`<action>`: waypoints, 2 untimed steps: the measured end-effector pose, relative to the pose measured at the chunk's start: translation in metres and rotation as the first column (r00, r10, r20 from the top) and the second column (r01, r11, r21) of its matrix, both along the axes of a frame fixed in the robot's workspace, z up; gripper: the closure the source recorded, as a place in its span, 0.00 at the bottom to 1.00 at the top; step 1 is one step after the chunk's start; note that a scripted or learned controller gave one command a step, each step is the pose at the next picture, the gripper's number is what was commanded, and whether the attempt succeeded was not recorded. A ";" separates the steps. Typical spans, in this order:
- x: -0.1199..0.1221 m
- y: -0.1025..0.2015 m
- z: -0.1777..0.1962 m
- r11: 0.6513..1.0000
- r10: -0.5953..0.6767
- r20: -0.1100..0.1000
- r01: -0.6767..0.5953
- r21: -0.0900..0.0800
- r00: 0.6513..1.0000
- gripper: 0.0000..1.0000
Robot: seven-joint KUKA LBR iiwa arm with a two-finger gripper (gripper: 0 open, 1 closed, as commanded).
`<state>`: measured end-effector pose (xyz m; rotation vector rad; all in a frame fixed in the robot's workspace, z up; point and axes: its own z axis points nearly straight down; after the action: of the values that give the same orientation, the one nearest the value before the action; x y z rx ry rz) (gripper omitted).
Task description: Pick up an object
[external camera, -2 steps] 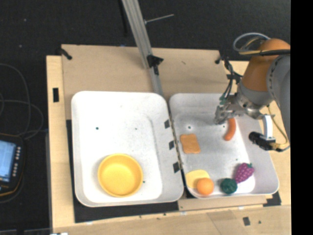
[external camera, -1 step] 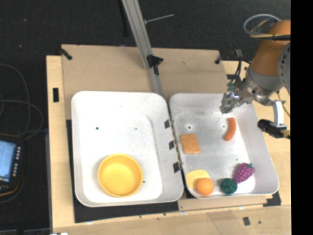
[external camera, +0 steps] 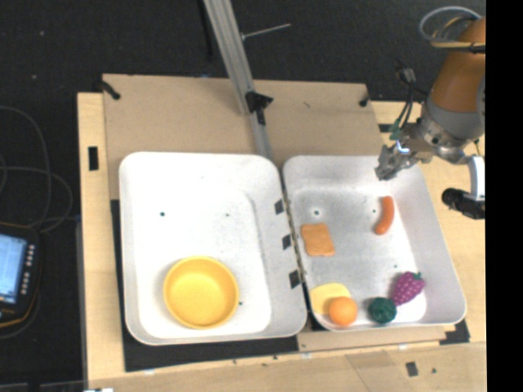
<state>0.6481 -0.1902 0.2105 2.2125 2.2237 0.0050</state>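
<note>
The right bin (external camera: 351,190) holds an orange sausage-shaped toy (external camera: 383,216), a tan square piece (external camera: 317,239), a purple grape bunch (external camera: 407,287), a dark green round toy (external camera: 381,309), an orange ball (external camera: 342,310) and a pale yellow piece (external camera: 325,293). My gripper (external camera: 389,166) hangs over the bin's far right corner, a little above and behind the sausage toy. Nothing shows between its fingers.
The left bin (external camera: 204,194) holds a yellow bowl (external camera: 200,291) at its near side. A slanted metal pole (external camera: 233,55) rises from between the two bins at the back. A tablet (external camera: 12,272) sits off the bench on the left.
</note>
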 end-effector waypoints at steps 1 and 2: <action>-0.001 0.062 0.011 1.000 0.002 -0.004 -0.002 0.003 1.000 1.00; -0.006 0.110 0.006 1.000 0.001 -0.006 -0.001 0.002 1.000 1.00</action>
<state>0.6417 -0.0804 0.2167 2.2153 2.2284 0.0011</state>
